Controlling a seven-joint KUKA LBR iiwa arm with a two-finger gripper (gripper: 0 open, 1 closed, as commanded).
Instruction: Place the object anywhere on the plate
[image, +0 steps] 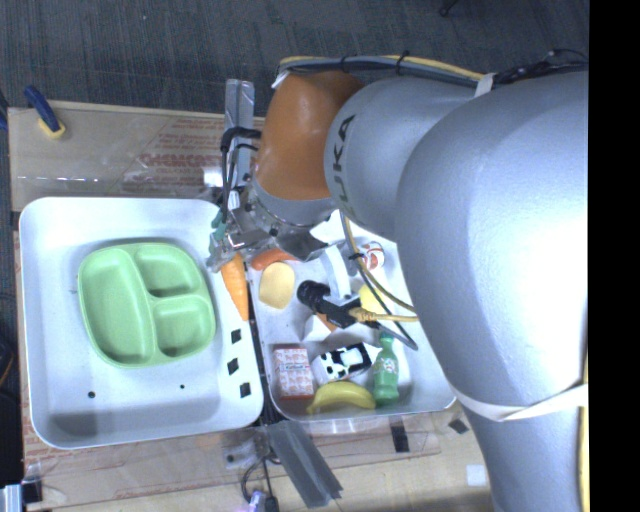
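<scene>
Reaching arm (440, 180) over right bin (432, 398)

The green plate (145, 300) looks like smooth matt plastic, and the left bin (50, 400) like glossy white plastic with soft reflections. The arm (480, 200) has a smooth grey painted shell and a shiny orange band (295, 130). The tabletop (150, 150) looks like pale wood under clear film.

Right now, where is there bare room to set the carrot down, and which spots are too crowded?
The green plate in the left bin has all three compartments bare. Bare bin floor also borders the plate in front and on its left. The right bin is crowded: banana, green bottle, red box, yellow fruit, with the carrot by the gripper at the divide.
</scene>
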